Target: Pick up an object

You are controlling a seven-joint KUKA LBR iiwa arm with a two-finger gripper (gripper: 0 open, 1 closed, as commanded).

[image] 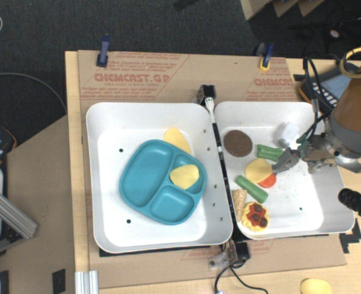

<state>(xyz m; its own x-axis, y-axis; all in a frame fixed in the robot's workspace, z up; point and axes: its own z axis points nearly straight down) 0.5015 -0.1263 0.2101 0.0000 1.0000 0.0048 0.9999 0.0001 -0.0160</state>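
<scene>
Pincer low in right bin, grip state unclear, beside green cylinder, brown disc

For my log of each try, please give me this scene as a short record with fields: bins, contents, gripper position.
left bin: teal divided plate with a yellow piece in one compartment; another yellow piece beside the plate
right bin: brown round piece, two green sticks, yellow and red pieces, pizza slice
gripper: low over the right bin, at the upper green stick's end
grasp: cannot tell
</scene>
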